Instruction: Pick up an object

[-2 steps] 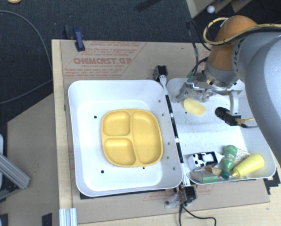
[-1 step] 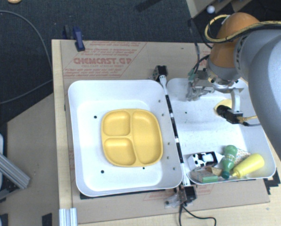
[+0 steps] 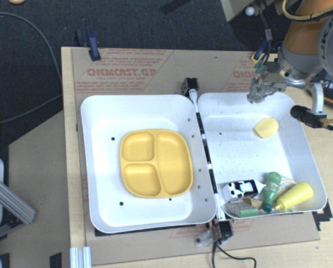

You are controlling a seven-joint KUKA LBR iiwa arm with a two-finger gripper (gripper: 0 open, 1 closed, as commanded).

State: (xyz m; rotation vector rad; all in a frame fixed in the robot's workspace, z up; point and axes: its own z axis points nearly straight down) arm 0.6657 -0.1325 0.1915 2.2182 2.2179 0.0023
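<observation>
My gripper [image 3: 260, 95] hangs over the far edge of the right bin [image 3: 233, 144], with nothing visibly in it. A pale yellow lump [image 3: 266, 127] lies on the bin floor a little in front of the gripper and slightly to its right. In the bin's near right corner several things are piled together: a yellow bottle [image 3: 294, 196], a green bottle-like piece [image 3: 271, 184], a black and white object [image 3: 240, 188] and a flat greenish item [image 3: 247, 210].
The left bin [image 3: 99, 149] holds a yellow divided plate [image 3: 155, 163] in its middle. A black ridge [image 3: 203, 144] marks where the two bins meet. Both bins rest on a cardboard sheet [image 3: 127, 68] with a blue clamp [image 3: 92, 46] at its far left corner.
</observation>
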